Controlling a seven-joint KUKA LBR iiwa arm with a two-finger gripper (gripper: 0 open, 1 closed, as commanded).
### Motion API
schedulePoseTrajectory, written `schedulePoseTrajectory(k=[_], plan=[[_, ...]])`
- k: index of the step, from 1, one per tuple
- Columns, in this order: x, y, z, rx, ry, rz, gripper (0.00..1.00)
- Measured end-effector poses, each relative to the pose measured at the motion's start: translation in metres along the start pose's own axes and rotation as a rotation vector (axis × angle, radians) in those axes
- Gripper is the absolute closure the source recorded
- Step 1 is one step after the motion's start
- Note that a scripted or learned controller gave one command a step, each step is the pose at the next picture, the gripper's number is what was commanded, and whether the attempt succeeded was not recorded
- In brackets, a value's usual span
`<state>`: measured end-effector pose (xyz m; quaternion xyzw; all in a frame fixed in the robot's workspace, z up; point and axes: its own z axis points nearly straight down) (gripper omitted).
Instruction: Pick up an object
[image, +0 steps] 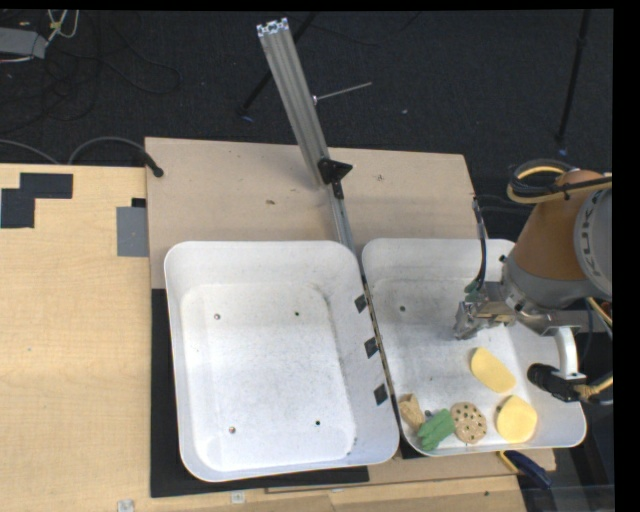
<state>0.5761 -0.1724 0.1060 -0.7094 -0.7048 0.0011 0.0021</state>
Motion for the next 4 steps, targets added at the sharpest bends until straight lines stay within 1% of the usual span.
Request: schedulePoseTrajectory(k=[1, 2, 3, 4], plan=[[0.002, -0.003, -0.043, -0.006, -0.002, -0.002, 1.0], [0.002, 0.0, -0.086, -0.007, -0.002, -0.007, 1.0], [0.002, 0.0, -0.113, -0.005, -0.002, -0.008, 1.0], [0.055, 0.0, -0.104, 0.0, 0.002, -0.011, 1.0]])
